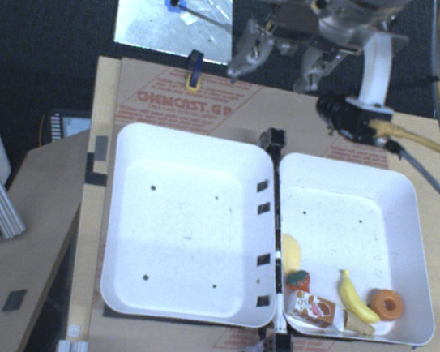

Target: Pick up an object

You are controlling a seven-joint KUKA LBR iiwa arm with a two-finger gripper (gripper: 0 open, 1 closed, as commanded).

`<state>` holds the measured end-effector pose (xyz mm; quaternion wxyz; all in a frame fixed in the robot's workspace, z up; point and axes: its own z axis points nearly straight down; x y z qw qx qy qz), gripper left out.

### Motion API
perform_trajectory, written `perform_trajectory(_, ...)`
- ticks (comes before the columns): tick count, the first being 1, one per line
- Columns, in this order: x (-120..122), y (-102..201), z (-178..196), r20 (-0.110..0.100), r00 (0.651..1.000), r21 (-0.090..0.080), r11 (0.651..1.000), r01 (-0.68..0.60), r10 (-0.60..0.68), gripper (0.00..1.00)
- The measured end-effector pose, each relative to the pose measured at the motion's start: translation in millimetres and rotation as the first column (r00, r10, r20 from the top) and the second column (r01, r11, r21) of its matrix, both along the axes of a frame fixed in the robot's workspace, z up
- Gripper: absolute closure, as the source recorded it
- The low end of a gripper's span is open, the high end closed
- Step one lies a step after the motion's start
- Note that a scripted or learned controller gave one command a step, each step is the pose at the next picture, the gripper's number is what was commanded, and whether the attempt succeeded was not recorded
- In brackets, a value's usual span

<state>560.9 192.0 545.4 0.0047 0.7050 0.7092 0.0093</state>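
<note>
Arm: top of frame, above the bins' far edge, wrist cut off by the upper border.
Gripper (273, 66): fingers spread, nothing between them.
Banana (353, 296): lower right of the right bin (350, 182), beside an orange ring (387, 304) and a small red packet (313, 308).
Hard to read: a yellow item (289, 253) at the divider.
Left bin (199, 152): white, on a brown board (183, 102).
Room: dark floor, foil sheet (176, 5) upper left.

Banana (357, 297), donut (387, 304), small packet (314, 309) in right bin's (411, 210) near corner
</note>
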Motion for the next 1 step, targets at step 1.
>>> perform_trajectory(1,-0.1,1.0,1.1,-0.015,1.000,-0.005,1.000,-0.008,0.008,1.00)
